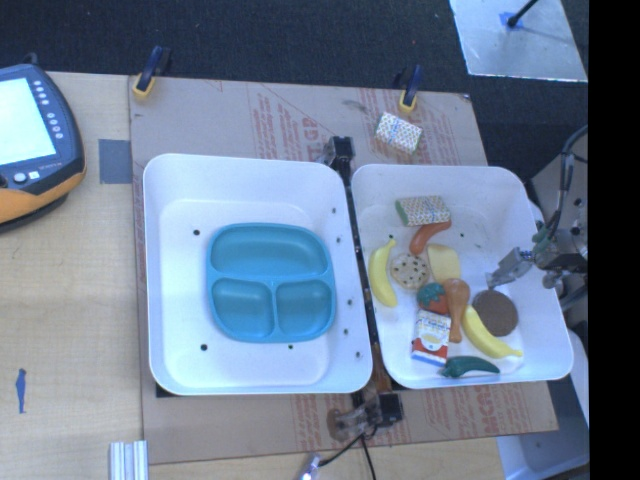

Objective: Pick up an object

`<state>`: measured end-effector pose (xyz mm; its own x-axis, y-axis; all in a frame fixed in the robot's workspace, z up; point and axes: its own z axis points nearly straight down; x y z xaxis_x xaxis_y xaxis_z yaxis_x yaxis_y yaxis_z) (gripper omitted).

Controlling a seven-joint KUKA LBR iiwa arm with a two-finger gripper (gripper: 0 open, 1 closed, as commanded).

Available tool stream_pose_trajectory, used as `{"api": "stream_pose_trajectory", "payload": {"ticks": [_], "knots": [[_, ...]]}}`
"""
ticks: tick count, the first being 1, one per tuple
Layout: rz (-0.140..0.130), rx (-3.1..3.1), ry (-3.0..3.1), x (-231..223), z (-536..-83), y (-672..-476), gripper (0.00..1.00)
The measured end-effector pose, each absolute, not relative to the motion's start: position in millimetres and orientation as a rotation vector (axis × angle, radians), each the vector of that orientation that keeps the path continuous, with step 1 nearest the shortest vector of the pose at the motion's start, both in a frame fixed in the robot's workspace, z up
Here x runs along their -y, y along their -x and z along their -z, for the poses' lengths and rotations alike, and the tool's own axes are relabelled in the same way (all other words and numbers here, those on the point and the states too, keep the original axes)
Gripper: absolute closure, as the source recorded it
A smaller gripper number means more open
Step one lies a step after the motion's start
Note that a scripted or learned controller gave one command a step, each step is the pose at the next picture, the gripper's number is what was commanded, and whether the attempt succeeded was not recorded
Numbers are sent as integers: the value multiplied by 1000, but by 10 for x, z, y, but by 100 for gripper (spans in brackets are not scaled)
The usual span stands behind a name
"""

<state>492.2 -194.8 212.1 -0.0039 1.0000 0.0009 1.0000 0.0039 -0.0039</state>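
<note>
two white bins sit side by side on the bench. the left bin [160, 268] holds a blue divided tray [270, 280], lying flat in its middle. the right bin [500, 183] carries a scatter of toy food: a yellow banana [382, 274] along its left wall, a spotted cookie [408, 270] just beside it, a pale yellow block [444, 262], an orange carrot-like piece [428, 236] and a patterned sponge-like block [422, 210] above them. lower down there is a small carton [432, 336], a drumstick [457, 306], a brown round piece [495, 313], a second banana [488, 336] touching it, and a green pepper-like piece [468, 367] near the front rim.

the gripper [512, 268] reaches in from the right edge, over the right side of that bin, just above the brown round piece. its grey tips look slightly parted, with nothing between them.

another small patterned block [398, 132] lies outside the bins on the cardboard, and an orange-edged tablet [30, 143] rests at the far left.
</note>
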Motion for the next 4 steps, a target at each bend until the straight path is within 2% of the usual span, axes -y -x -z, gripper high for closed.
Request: {"api": "stream_pose_trajectory", "payload": {"ticks": [1, 2, 3, 4], "knots": [[-1, 2227, 2211, 2111, -925, -4764, 0], [-5, 2235, 2206, 2128, -1032, -4769, 100], [-3, 2228, 2210, 1404, -914, -4797, 100], [-1, 2225, 2214, 621, -1920, -5169, 100]]}}
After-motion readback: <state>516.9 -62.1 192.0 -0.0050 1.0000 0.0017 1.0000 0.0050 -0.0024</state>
